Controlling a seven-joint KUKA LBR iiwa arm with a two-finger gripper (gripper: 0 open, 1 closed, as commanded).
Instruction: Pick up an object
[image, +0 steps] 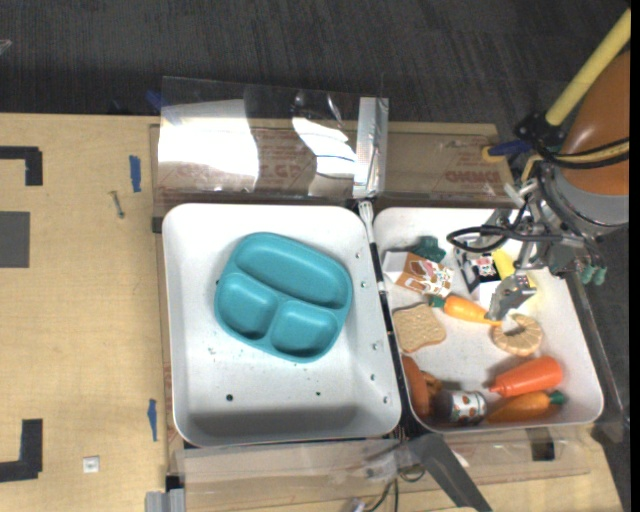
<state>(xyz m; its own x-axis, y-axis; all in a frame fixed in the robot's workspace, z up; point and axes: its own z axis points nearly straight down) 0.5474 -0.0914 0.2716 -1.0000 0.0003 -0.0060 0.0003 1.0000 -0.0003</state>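
My gripper (514, 300) hangs over the right bin (590, 330), reaching in from the upper right, open with nothing between its fingers. Its tips sit just above a tan bagel (518, 338) and beside a small carrot (462, 308) to the left. A bread slice (420, 327) lies further left. Along the bin's near side are a large orange carrot (527, 377), a second carrot (520, 405) and a small dark bottle (462, 405). A printed snack packet (425, 273) and a green toy (428, 245) lie at the bin's far left.
The left bin (190, 300) holds a teal divided plate (283, 295). A clear plastic sheet (270, 140) stands behind the bins. Cables and a yellow piece (502, 263) crowd the far side of the right bin under the wrist.
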